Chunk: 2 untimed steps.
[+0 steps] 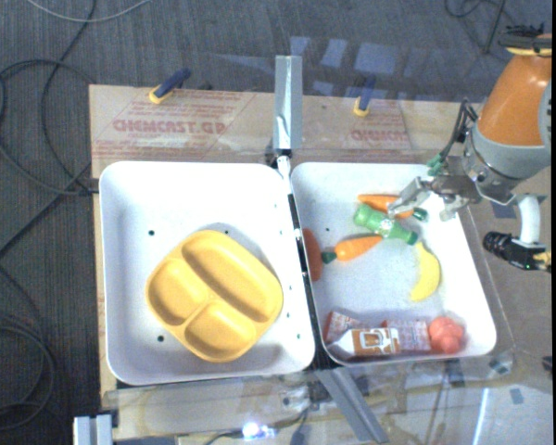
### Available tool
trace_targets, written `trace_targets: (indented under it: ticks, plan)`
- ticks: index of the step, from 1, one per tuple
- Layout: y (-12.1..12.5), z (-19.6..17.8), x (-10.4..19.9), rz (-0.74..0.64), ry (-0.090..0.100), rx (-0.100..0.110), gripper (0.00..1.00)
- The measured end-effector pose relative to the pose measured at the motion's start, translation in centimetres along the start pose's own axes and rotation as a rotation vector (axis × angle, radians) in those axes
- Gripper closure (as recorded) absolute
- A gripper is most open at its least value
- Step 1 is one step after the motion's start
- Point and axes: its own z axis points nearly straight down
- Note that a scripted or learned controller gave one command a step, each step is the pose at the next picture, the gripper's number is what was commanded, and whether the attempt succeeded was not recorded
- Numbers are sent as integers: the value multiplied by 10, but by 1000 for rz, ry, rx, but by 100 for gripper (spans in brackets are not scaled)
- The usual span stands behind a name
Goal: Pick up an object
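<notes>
Your pincer (417,196) hangs spread just above the green bottle (385,223) in the right bin (482,295), beside the bottle's upper carrot (378,200). Nothing is gripped yet; closing and lifting remain.

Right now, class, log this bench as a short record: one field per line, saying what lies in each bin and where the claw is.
left bin: yellow tray
right bin: two carrots, green bottle, banana, packet, red ball
claw: over the right bin's far side, by the bottle and the far carrot
claw's hold: cannot tell
</notes>
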Motion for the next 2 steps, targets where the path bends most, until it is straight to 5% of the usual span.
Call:
trace_targets:
  ticks: [1, 2]
  plan:
    - [41, 103, -16, 143, -3, -32, 0]
    - [36, 108, -29, 90, 0, -46, 0]
